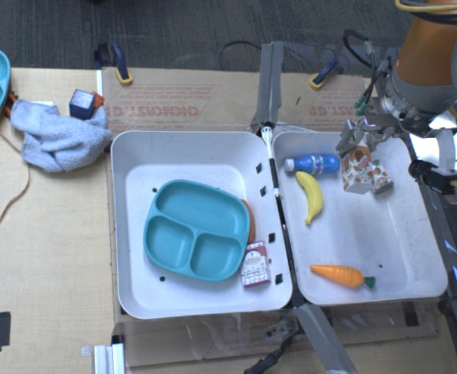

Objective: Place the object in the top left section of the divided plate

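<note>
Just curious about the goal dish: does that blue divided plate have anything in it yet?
Empty. All three sections of the divided plate show bare blue; the small carton lies beside its rim, in the left bin.

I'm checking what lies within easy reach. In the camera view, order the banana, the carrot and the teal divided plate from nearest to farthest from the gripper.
1. banana, right bin, just below-left of the gripper.
2. carrot, right bin's near edge.
3. teal divided plate, left bin.

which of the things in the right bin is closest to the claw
The small printed carton, right under the claw near the bin's far edge. The blue bottle and banana lie further left, the carrot near the front.
</note>
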Controlling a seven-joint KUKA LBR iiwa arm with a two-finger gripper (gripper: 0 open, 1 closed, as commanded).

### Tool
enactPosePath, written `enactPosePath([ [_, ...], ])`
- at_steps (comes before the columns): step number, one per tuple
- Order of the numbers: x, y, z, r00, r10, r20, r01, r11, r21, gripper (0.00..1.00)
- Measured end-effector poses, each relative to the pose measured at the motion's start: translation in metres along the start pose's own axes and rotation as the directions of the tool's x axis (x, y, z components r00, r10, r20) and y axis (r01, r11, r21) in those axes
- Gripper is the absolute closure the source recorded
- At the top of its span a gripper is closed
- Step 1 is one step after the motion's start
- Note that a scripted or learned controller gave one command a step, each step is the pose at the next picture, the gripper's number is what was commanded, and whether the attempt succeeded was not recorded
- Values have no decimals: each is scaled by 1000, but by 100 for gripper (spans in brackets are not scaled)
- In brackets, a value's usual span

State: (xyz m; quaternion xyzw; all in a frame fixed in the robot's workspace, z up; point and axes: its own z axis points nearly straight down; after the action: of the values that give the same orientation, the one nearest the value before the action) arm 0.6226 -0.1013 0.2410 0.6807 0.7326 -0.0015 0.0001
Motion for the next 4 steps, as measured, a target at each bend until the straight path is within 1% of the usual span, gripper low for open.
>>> enactPosePath([
  [1,64,-1,12,1000,-28,-1,28,1000,0,100],
  [2,146,14,49,988,-151,-1,151,988,1,100],
  [3,234,15,27,1000,12,-1,-12,1000,0,100],
  [4,290,-32,20,1000,28,0,-28,1000,2,100],
])
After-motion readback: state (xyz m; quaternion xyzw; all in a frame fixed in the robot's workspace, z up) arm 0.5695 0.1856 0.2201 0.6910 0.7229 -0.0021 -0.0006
